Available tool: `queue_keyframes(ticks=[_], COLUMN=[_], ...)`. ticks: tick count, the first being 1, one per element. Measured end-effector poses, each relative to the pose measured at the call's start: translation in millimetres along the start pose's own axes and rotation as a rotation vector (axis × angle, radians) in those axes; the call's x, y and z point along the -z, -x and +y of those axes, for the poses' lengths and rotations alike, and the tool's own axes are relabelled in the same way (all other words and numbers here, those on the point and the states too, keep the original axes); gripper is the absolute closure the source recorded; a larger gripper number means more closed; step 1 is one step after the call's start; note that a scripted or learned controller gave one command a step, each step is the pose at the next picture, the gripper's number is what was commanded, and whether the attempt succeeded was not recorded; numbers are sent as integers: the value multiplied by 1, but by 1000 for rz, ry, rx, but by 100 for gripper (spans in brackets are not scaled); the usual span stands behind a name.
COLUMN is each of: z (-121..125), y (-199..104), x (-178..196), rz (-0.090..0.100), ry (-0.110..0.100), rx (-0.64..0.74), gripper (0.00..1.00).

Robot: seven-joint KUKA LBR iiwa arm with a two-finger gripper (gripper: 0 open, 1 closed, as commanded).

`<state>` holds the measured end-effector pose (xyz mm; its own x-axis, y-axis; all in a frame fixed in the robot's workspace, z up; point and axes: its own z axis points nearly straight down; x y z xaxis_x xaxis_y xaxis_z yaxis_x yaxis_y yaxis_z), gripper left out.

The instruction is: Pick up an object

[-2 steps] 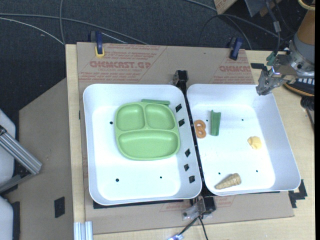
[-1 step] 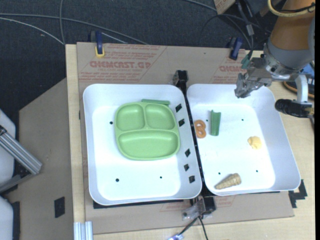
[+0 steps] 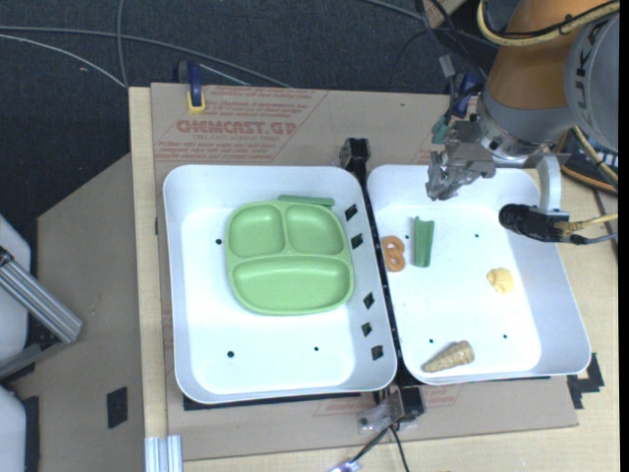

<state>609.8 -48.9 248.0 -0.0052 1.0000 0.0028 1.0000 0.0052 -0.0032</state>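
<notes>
My gripper [image 3: 439, 189] hangs over the far part of the right bin [image 3: 550, 347], fingers pointing down, nothing visible between them. Just in front of it a green stick [image 3: 423, 242] lies on the bin floor. An orange pretzel-shaped piece [image 3: 393, 254] lies beside the stick, close to the bin's left wall. A small yellow lump [image 3: 500, 280] rests toward the right side. A tan cone [image 3: 449, 356] lies near the front edge. The left bin [image 3: 197, 352] holds a green divided plate [image 3: 289, 258] with a flat green strip [image 3: 307, 202] peeking out behind it.
The two bins meet along a dark divider [image 3: 370, 264] with clips. They stand on a brown board [image 3: 236, 116] with a blue and yellow clamp [image 3: 196, 83] at its far edge. Cables run across the dark floor behind.
</notes>
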Motion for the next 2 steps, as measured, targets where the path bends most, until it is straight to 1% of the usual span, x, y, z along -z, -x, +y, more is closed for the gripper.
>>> queue_keyframes(ticks=[1,2], z=[-5,4], y=[-59,-121], x=[-7,-7], rz=[0,0], ry=[0,4], rx=[1,1], gripper=[100,100])
